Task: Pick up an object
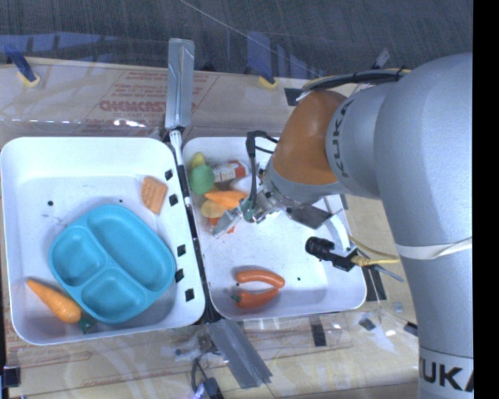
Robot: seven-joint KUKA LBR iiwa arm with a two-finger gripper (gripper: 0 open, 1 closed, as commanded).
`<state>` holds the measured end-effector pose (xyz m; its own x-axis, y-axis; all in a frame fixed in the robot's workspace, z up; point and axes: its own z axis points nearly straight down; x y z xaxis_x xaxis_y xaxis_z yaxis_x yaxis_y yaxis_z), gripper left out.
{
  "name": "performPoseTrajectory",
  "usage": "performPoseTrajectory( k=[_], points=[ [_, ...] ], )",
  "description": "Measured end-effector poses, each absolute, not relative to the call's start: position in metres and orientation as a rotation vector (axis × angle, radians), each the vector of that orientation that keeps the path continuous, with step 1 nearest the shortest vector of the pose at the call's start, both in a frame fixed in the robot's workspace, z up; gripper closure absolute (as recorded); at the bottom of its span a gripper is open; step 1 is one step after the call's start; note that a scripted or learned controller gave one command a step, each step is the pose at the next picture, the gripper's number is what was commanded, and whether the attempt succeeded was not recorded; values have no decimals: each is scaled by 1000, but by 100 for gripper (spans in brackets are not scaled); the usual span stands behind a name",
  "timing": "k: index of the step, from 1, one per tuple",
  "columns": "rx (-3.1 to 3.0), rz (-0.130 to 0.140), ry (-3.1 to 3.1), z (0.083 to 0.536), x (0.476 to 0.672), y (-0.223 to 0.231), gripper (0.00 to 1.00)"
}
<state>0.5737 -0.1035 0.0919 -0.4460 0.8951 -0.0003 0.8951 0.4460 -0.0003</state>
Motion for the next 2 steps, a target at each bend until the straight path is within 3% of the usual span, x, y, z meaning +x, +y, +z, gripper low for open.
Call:
performPoseTrajectory(
  k=[1,2],
  points=[
    [2084,-17,2372,91,653,-108,0],
    [2078,-24,2382,99,652,-107,100]
  ],
)
